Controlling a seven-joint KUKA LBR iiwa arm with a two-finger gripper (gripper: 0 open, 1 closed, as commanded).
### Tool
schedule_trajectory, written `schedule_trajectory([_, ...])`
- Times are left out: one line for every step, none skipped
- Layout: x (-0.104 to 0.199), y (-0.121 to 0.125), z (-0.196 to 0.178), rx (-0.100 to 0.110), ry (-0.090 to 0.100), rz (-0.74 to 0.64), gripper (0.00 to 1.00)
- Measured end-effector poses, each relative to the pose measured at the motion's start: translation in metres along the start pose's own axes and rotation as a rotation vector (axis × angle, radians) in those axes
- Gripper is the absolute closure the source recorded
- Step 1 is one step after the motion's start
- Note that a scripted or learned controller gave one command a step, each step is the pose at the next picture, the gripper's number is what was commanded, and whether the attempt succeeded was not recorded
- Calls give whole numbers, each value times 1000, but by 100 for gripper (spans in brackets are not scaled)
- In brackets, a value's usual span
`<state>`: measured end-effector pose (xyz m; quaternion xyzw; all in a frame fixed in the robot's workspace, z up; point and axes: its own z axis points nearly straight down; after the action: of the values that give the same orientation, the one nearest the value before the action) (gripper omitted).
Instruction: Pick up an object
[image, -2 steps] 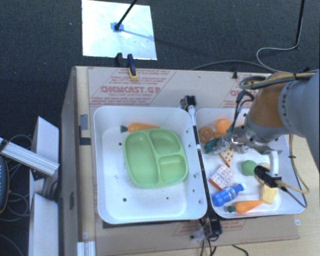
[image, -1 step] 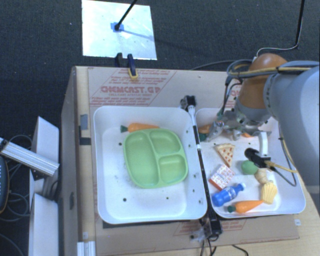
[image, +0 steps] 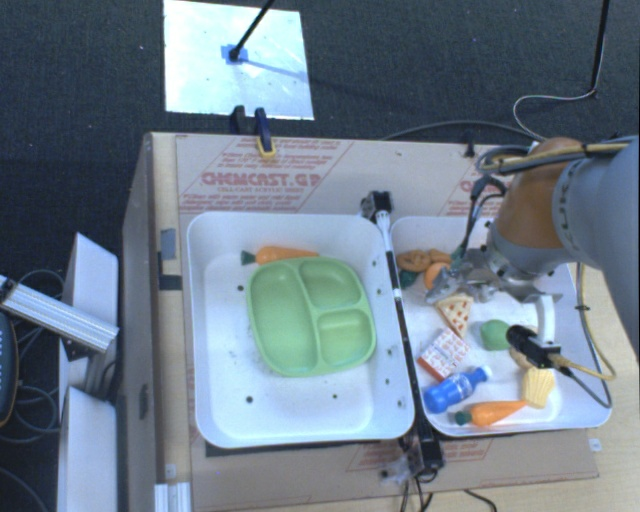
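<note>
One pizza slice (image: 456, 313) lies just beside the end effector (image: 450, 285).

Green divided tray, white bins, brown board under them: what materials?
Green divided tray: looks like moulded plastic, matte to satin, with soft rounded compartment walls and a uniform colour. White shallow bins: probably thin formed plastic, smooth and slightly glossy, with rolled rims. Brown board under the bins: likely paper-masked sheet or cardboard, flat and matte with red print; the look leaves it open.
</note>
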<state>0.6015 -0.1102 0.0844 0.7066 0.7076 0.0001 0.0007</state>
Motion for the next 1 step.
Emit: schedule_trajectory([27,-51,0,1,1,0,0])
